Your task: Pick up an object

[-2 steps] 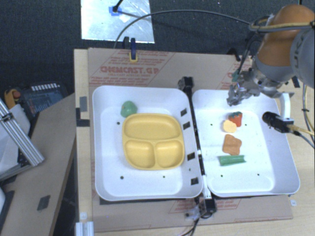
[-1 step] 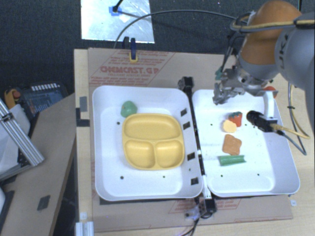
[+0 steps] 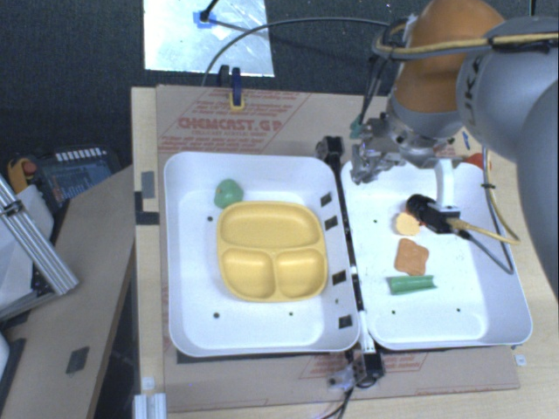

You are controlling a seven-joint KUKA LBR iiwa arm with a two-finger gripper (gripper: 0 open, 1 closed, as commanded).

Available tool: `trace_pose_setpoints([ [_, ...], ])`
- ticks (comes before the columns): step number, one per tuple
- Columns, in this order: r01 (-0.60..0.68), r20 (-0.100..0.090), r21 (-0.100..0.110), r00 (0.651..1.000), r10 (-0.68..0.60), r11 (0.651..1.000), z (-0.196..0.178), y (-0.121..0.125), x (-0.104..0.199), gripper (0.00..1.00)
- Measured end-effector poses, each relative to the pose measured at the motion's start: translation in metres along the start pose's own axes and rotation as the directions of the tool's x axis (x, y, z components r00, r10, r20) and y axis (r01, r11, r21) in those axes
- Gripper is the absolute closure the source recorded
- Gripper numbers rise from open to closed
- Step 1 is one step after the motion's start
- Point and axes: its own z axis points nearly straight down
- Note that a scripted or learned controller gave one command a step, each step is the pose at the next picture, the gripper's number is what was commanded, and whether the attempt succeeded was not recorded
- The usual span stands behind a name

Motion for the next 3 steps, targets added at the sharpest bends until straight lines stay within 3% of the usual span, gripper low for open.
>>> trace_pose_setpoints([
  [2, 0.001, -0.001, 0.002, 1.0, -0.001, 1.0, 0.011, -0.019, 0.094, 1.0],
  [3, -0.004, 0.0, 0.001, 1.0, 0.004, 1.0, 0.011, -0.019, 0.091, 0.0],
])
